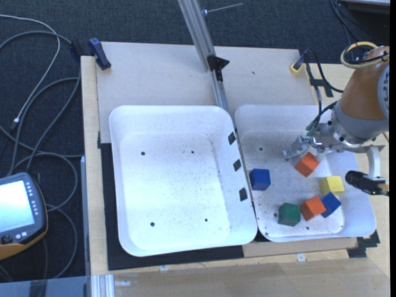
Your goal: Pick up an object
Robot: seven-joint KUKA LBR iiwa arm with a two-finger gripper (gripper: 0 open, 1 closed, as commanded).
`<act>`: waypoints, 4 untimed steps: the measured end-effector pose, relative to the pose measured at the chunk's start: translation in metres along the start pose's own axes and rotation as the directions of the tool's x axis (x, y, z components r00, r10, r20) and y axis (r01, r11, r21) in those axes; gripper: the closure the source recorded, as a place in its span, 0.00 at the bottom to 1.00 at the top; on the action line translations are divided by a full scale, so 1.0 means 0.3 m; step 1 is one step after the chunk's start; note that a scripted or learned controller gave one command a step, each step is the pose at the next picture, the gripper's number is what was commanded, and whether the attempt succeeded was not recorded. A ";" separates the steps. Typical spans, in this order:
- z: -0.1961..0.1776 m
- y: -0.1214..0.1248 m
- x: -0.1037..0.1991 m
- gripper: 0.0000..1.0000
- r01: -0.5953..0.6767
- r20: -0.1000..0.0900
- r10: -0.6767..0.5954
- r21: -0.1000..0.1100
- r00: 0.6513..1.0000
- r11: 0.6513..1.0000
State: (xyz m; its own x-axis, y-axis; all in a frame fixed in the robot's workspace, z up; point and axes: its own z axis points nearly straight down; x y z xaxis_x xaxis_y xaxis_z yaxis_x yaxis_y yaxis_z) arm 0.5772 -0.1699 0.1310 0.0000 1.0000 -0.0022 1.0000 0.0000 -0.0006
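Note:
The right bin (272,125) holds several small cubes. An orange cube (306,164) sits tilted directly under my gripper (301,149), touching or nearly touching its metal tip; the view does not settle whether it is gripped. A blue cube (260,179) lies near the bin's left wall. A yellow cube (332,184) lies to the right. A green cube (289,214), a second orange cube (314,206) and a second blue cube (331,203) cluster near the front edge. The arm's orange band (365,94) rises at the right.
The left bin (124,129) stands beside the right one, with black clips (237,164) along the shared wall. A slanted metal rail (198,30) crosses the back of the bench. A handheld pendant (18,212) lies on the floor at the left.

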 end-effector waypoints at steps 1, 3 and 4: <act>-0.012 -0.018 0.009 0.00 0.003 0.000 -0.003 -0.009 1.000 1.000; -0.030 -0.027 0.006 1.00 0.004 0.002 -0.004 -0.017 1.000 1.000; -0.027 -0.029 0.007 0.00 0.003 0.001 -0.003 -0.015 1.000 1.000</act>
State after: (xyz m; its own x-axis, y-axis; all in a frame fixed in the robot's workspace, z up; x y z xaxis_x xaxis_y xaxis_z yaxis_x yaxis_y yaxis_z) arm 0.5686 -0.1678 0.1391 -0.0033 1.0000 -0.0033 0.9999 0.0033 0.0145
